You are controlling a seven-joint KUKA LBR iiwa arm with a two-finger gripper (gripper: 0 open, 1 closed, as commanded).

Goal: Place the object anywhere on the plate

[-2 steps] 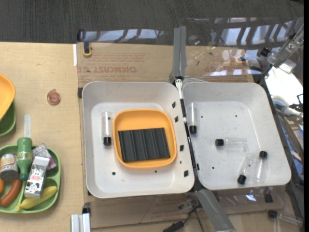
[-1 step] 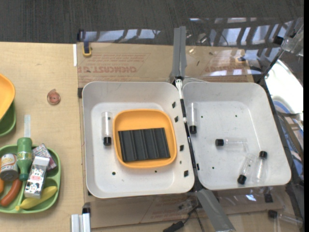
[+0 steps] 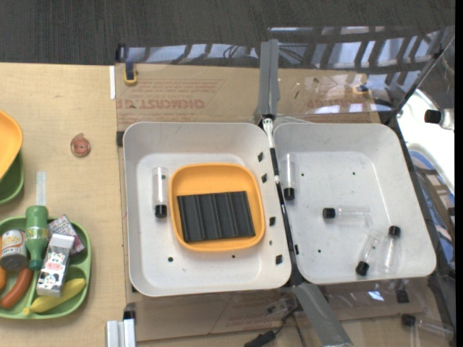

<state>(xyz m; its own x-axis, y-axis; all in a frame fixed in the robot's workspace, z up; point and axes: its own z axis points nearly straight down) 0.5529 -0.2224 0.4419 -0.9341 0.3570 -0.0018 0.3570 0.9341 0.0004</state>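
Nothing looks done yet: the orange plate point(image 3: 216, 181) at frame centre-left carries just a dark ribbed block point(image 3: 215, 216), 1 vial point(image 3: 159, 191) lies left of it, 4 vials point(image 3: 347, 213) wait lower right; gripper state: cannot tell.

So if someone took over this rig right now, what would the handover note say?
Left bin: orange plate in the middle with a dark ribbed block lying on it, and one clear black-capped tube beside the plate's left edge.
Right bin: four more tubes, one by the left wall, one mid-floor, two near the front right.
Done: if the ribbed block is the object, it already sits on the plate.
Left: if a tube is meant, none is on the plate yet.
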